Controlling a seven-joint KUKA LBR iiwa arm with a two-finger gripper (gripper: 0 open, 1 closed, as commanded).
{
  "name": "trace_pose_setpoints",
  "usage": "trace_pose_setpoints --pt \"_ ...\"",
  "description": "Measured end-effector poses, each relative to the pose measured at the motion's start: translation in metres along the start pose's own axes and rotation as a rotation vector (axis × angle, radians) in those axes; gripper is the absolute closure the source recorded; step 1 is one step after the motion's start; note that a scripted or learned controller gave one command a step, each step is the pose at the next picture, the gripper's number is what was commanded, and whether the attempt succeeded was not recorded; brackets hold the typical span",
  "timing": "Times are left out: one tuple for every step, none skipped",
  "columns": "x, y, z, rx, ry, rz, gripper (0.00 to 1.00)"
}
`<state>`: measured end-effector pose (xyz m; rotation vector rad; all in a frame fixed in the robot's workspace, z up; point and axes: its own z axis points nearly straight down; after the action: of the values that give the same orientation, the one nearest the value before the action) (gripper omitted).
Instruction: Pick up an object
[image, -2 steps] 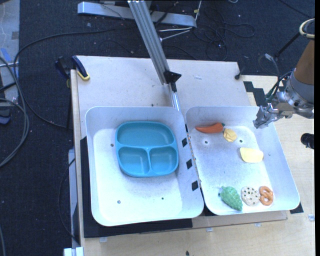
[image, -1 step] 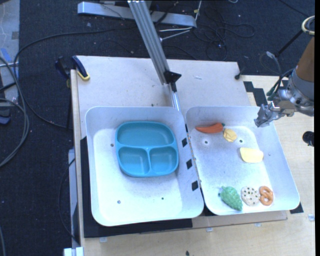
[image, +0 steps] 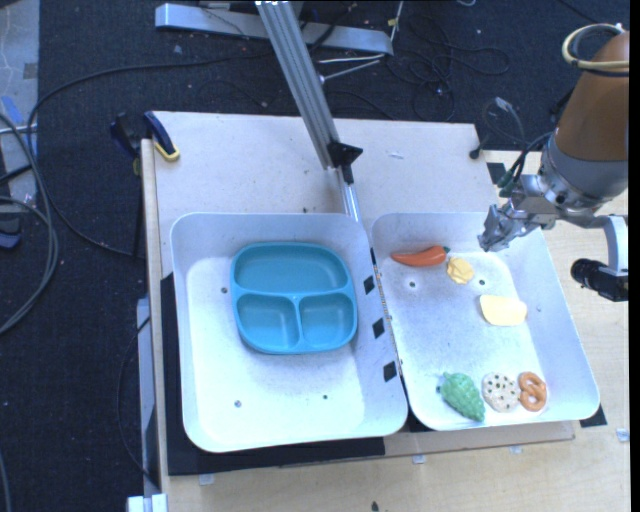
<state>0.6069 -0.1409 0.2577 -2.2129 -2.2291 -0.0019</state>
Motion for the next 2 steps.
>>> trace_pose_setpoints --pt "0.046 -0.004 -0.002 0.001 0.000 0.000 1.00" --pt "0.101 -0.003 -0.005 0.000 0.001 -0.001 1.00"
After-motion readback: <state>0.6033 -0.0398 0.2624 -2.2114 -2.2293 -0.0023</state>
